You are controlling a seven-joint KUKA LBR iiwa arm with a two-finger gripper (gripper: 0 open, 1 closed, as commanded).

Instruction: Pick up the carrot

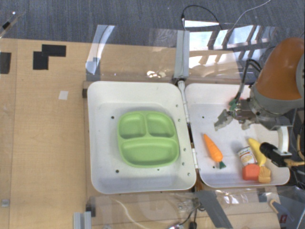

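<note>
In the camera view, the carrot lies flat on the floor of the right bin, orange body slanting from upper left to lower right with its green tip pointing away from the divider between the bins. My end effector hangs above the same bin, up and to the right of the carrot and apart from it, and its fingers look spread with nothing between them. So I judge the pick hardly begun: the carrot sits untouched, and I have yet to line up over it, come down, close and lift. To the right of the carrot lie a small can, a banana and a red block. To its left, across the divider, sits a green plate.
</note>
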